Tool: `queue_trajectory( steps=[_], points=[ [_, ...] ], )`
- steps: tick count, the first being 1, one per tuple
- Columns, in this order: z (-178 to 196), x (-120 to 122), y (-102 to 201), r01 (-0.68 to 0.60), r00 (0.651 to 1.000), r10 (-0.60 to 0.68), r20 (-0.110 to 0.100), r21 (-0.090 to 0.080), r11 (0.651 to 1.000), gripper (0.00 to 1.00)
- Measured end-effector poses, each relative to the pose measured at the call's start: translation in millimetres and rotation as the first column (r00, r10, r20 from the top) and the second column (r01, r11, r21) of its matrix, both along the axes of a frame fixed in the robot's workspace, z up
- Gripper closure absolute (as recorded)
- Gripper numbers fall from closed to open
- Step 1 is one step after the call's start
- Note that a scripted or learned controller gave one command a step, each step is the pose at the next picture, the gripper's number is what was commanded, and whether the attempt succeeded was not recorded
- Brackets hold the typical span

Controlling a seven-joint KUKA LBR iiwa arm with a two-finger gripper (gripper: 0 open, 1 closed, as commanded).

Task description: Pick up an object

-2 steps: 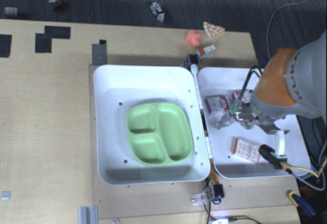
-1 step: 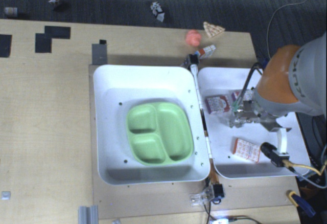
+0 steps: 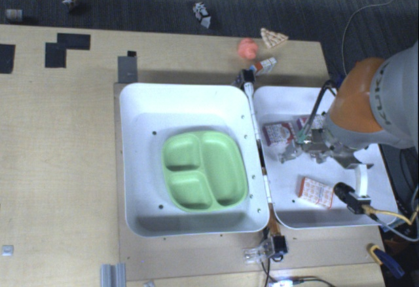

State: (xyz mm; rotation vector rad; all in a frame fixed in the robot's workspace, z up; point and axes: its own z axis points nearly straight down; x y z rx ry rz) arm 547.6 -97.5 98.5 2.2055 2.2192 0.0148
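Observation:
My gripper (image 3: 300, 147) hangs low over the middle of the right bin (image 3: 283, 208), below the orange-banded wrist (image 3: 357, 103). A red and white packet (image 3: 276, 132) lies just to its left, near the bin's left wall. Partly hidden behind the gripper is a small purple and pink item (image 3: 305, 123). Toward the bin's front, below the gripper, a second red patterned packet (image 3: 317, 191) lies flat. Nothing can be seen held.
A green divided plate (image 3: 203, 170) lies in the left bin (image 3: 137, 148). On the bench behind the bins are a pink ball (image 3: 247, 48), a wedge-shaped toy (image 3: 273, 37) and a small tube (image 3: 265, 66). The arm covers the right bin's right side.

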Motion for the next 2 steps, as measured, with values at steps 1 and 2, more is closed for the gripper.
queue_trajectory(
  steps=[1,2],
  points=[
    [11,1,1,-0.003,1.000,0.003,0.003,0.000,1.000,1.00],
    [-11,32,-73,0.004,1.000,-0.004,-0.007,-0.002,1.000,1.00]
  ],
)
